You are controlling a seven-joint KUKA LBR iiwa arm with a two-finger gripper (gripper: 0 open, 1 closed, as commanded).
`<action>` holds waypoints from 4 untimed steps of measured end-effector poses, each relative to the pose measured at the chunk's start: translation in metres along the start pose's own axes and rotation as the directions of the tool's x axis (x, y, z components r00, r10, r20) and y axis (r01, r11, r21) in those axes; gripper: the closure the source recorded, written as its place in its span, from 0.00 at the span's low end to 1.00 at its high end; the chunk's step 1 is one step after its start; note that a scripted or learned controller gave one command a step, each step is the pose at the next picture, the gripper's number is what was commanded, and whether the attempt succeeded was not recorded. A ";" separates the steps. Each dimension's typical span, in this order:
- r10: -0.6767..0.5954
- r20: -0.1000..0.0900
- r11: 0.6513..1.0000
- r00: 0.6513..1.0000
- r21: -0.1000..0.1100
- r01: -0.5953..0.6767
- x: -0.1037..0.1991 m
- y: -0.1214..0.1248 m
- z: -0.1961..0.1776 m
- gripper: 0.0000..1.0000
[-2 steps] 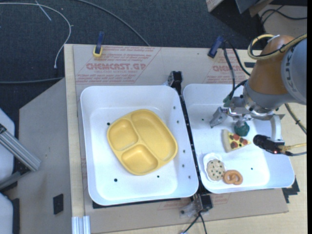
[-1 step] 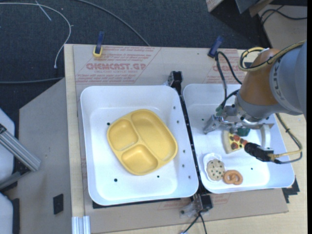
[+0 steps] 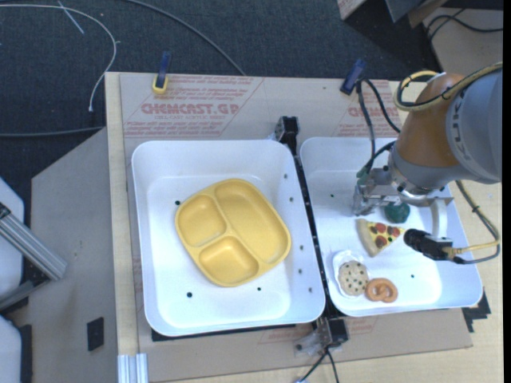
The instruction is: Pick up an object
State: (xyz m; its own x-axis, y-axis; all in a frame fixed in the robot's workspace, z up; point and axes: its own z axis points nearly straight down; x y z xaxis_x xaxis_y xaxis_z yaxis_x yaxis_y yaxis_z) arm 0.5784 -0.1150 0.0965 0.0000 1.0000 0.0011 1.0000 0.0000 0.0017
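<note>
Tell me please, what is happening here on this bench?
A grey and orange robot arm reaches from the right into the right bin, with its gripper low above a small green object. Beside it lie a toy pizza slice, a cookie and a pretzel. I cannot tell that anything is held yet. The left bin contains a yellow divided plate, untouched.
</note>
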 end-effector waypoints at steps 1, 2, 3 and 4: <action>-0.001 0.002 1.000 1.000 -0.005 0.001 0.003 0.001 -0.064 1.00; -0.001 0.002 1.000 1.000 -0.005 0.001 0.002 0.005 -0.108 1.00; -0.002 0.002 1.000 1.000 -0.004 0.002 0.002 0.006 -0.140 1.00; -0.007 -0.001 1.000 1.000 -0.001 0.007 0.056 0.024 -0.141 1.00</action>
State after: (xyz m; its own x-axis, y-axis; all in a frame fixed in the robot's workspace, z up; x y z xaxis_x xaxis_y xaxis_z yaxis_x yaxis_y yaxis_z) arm 0.6026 -0.0589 0.2380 -0.0066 1.0000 0.0022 1.0000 0.0066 0.0029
